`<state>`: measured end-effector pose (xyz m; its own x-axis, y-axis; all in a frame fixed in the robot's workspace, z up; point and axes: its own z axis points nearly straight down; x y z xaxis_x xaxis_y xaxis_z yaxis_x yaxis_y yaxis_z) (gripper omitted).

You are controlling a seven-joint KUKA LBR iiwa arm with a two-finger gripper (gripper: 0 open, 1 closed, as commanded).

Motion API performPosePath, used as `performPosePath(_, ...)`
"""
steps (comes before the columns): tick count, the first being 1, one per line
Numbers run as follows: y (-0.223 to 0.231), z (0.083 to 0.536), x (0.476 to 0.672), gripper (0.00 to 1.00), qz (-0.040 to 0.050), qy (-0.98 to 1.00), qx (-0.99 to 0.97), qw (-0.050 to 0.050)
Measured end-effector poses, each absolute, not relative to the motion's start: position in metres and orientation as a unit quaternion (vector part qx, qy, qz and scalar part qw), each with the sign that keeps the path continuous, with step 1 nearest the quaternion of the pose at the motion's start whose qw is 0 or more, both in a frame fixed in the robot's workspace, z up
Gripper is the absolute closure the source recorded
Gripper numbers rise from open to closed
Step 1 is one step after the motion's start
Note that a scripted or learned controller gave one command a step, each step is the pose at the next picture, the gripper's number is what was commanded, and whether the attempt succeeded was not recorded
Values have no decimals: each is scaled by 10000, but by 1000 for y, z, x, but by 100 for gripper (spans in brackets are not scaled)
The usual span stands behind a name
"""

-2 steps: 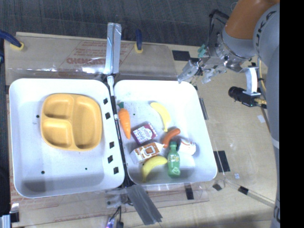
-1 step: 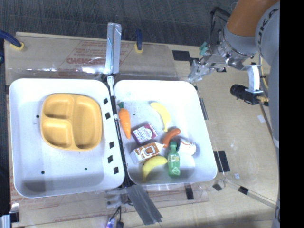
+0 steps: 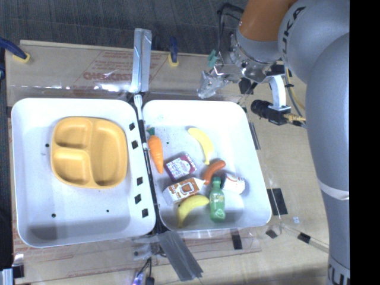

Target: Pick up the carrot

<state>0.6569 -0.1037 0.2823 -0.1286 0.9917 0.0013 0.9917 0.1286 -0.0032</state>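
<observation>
The carrot (image 3: pixel 155 151), orange with a green top, lies in the right bin (image 3: pixel 252 141) near its left wall, pointing toward the front. My gripper (image 3: pixel 212 85) hangs above the back edge of the right bin, well behind and to the right of the carrot. Its clear fingers are spread with nothing between them.
The right bin also holds a banana (image 3: pixel 202 142), a sausage (image 3: pixel 214 168), two small cartons (image 3: pixel 180 167), a green bottle (image 3: pixel 217 201), a second banana (image 3: pixel 190 207) and a white item (image 3: pixel 235 184). A yellow divided plate (image 3: pixel 90 151) sits in the left bin (image 3: pixel 35 218).
</observation>
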Motion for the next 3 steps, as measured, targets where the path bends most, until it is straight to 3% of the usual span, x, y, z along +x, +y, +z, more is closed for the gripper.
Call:
performPosePath(1, -88, 343, 647, 100, 4, -7162, -6979, 2)
performPosePath(2, -41, 310, 656, 100, 15, -8147, -5798, 15)
performPosePath(3, 12, 418, 656, 100, 7, -6695, -7428, 1)
